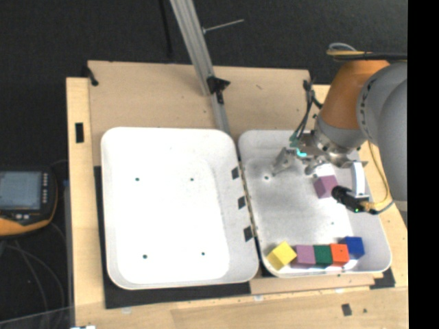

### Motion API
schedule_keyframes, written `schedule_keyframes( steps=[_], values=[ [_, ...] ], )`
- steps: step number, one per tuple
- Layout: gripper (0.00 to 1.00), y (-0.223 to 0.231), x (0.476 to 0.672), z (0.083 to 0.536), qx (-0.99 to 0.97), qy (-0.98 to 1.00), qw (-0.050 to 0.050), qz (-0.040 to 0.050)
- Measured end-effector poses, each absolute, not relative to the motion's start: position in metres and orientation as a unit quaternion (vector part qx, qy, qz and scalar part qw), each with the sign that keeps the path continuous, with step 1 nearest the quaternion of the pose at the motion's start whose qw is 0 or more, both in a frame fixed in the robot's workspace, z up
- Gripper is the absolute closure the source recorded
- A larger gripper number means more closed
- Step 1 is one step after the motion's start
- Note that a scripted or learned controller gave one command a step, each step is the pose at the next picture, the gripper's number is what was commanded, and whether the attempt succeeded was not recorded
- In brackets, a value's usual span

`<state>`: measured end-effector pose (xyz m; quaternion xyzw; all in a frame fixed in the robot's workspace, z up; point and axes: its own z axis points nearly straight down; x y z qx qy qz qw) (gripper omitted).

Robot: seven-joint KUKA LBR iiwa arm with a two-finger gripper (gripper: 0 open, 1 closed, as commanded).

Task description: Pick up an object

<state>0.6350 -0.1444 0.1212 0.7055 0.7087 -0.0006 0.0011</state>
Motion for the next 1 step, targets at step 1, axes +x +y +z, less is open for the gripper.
schedule_keyframes(
  steps=[1],
  values=[
    [0.00,-0.1445,0.6350,0.1212,0.705,0.709,0.001,-0.0006]
  ],
)
